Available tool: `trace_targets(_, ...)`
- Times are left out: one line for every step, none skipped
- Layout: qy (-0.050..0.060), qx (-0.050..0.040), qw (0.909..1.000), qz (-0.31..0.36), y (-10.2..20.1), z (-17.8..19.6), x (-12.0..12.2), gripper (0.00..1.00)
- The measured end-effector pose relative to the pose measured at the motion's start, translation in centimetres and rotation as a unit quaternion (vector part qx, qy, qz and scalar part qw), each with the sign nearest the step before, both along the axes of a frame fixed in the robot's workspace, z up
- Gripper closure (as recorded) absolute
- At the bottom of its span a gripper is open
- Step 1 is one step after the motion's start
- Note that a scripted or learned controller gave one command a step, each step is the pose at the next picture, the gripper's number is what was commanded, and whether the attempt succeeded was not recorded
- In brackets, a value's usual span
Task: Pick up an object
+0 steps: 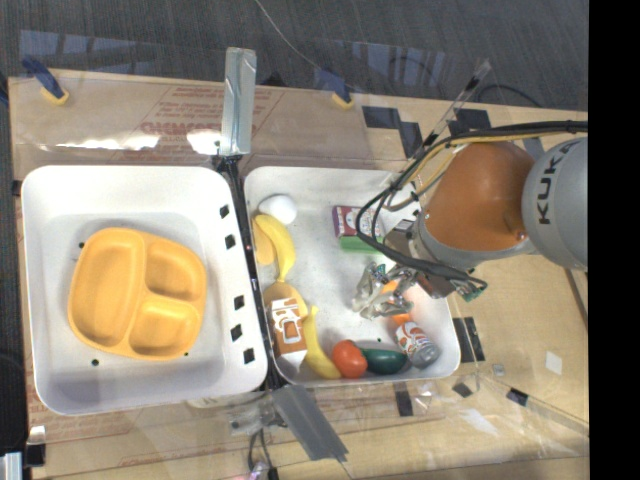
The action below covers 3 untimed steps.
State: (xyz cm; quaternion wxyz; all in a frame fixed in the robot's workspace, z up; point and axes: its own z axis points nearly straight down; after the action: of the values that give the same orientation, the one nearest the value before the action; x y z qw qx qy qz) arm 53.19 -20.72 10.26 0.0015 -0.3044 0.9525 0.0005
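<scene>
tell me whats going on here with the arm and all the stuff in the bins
A grey and orange robot arm reaches in from the right over the right bin, its gripper down among toy items near a small can. Nothing is clearly gripped. Along that bin's left and bottom edges lie a banana, a white egg, a tomato and a green vegetable. The left bin holds a yellow divided tray.

Two white bins are seen side by side on the bench. A yellow divided tray [137, 292] is held in the left bin [40, 268]. In the right bin [320, 183] are found a white ball [278, 209], a banana [277, 244], an orange carton [286, 326], a tomato [349, 359], a green vegetable [384, 360] and a small can [414, 340]. The gripper [381, 290] is lowered into the right bin from the arm [480, 203], just above the can.
</scene>
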Motion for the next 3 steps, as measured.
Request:
trace_targets(-0.002, -0.0009, 0.9982, -0.059, 2.1, 6.3, 5.0, 1.0)
trace_targets(-0.002, -0.001, 0.981, -0.194, -0.3, 10.2, 12.6, 1.0)
trace_targets(-0.004, -0.0014, 0.9812, -0.193, -0.3, 11.4, 12.7, 1.0)
